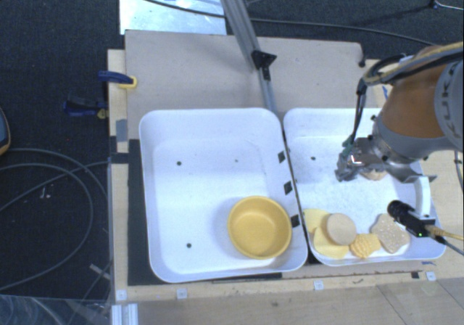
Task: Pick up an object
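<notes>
The objects to be picked lay in a cluster below the tool (355,165), along the near wall of the right bin (319,135): a yellow slice (324,242) with a pale round disc (340,228) resting on it, a ridged yellow piece (365,245) just beside that, and a speckled tan piece (389,235) at the end of the row. The bin's sloping sides had likely gathered them there. The tool hung low over the bare middle of that bin, well apart from the cluster, and something small and tan (375,172) showed right at its side, too hidden to name. Whether the tool was spread or closed, or had hold of anything, I cannot tell. To the tool's left, across the divide, a yellow bowl (259,226) sat upright in the left bin (181,171). Beyond the tool, the counter (196,70) carried a slanted metal pole (239,19).
</notes>
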### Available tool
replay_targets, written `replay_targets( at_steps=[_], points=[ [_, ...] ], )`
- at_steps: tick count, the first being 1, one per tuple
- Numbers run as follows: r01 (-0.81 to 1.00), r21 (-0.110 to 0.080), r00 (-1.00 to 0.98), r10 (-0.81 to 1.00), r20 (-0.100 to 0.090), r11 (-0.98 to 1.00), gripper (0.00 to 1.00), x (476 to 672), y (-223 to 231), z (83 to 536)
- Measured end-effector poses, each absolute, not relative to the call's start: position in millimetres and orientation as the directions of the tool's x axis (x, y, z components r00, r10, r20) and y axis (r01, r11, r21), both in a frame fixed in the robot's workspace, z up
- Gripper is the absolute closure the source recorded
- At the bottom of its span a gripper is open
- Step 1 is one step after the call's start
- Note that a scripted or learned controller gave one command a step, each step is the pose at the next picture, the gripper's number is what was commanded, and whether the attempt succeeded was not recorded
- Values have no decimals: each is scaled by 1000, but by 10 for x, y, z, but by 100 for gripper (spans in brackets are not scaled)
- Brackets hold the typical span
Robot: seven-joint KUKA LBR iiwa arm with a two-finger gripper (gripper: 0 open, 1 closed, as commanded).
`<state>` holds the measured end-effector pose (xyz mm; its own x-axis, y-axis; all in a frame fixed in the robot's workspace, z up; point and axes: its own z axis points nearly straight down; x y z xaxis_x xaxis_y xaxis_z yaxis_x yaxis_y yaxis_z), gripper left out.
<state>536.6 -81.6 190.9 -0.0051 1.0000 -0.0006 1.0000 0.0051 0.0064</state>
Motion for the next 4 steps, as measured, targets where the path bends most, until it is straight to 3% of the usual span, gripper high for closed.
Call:
replay_targets(
  at_steps=[1, 3, 4],
  points=[
    [1000, 9, -5, 1000, -2, 5, 100, 5360, -851, 2542],
    [1000, 1, -10, 1000, 2, 10, 100, 5301, 165, 2302],
    [1000, 3, -11, 1000, 2, 11, 100, 5263, 648, 2389]
  ],
)
